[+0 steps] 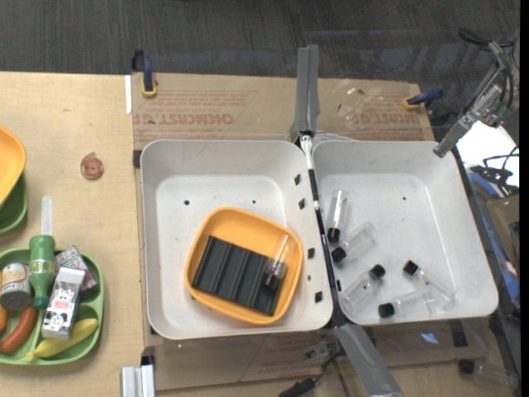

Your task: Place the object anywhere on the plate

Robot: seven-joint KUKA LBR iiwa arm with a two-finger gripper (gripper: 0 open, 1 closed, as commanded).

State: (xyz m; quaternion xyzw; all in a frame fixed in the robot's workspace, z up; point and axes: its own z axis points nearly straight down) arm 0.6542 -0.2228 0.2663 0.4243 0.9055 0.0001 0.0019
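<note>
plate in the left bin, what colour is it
Orange-yellow plate, bearing a black ribbed block; shows best in the camera view.

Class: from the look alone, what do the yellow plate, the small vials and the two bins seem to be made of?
Yellow plate: likely plastic, smooth, evenly coloured, with a soft sheen on its rim.
Vials: clear glass or plastic, since the bin floor shows through them; caps are black, probably plastic.
Bins: white, matte, with rounded moulded corners, probably plastic.

Green toy-food tray [83, 337], loose vials [364, 284], blue clamps [142, 66]
</note>
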